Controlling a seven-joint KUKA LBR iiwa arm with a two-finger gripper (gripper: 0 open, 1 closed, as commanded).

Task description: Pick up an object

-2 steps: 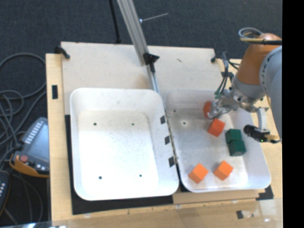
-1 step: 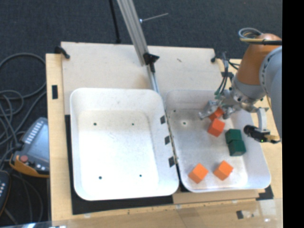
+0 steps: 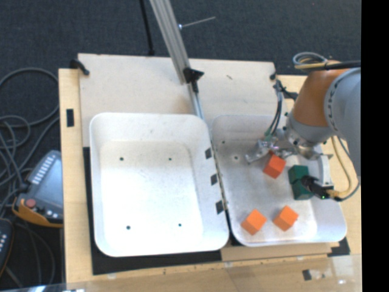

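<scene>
Camera view: you're looking down on two bins — left bin (image 3: pixel 152 181), right bin (image 3: pixel 243 139).
Arm: reaches in from the right over the right bin.
Gripper (image 3: pixel 275 157): right above an orange cube (image 3: pixel 274 166), possibly pinching it — you can't tell from here.
Other cubes: two (image 3: pixel 254 221) (image 3: pixel 285 218) near the front rim.
Green block (image 3: pixel 299 181): beside the gripper.
</scene>
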